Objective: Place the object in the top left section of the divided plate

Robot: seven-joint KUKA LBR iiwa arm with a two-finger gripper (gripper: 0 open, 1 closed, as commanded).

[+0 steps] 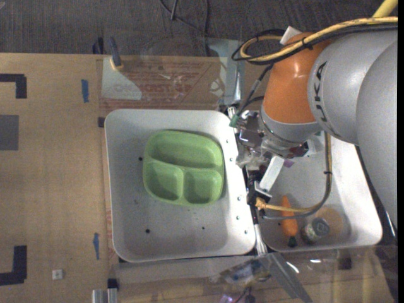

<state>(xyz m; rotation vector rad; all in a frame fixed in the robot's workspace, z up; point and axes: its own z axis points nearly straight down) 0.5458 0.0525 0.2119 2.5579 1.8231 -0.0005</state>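
The green divided plate [184, 167] is sitting in the left white bin [126, 223], a little toward 12 o'clock of its middle. Its one long section is lying on the 12 o'clock side and its two smaller ones on the 6 o'clock side. The grey arm [353, 87] is reaching in from 3 o'clock, its wrist hanging over the seam between the two bins, just at 3 o'clock of the plate. I cannot tell how the jaws are standing or whether they are holding anything. An orange carrot-like piece [289, 223] is lying in the right bin [346, 188], at 5 o'clock of the wrist, with a small round grey thing [315, 230] just at 3 o'clock of it.
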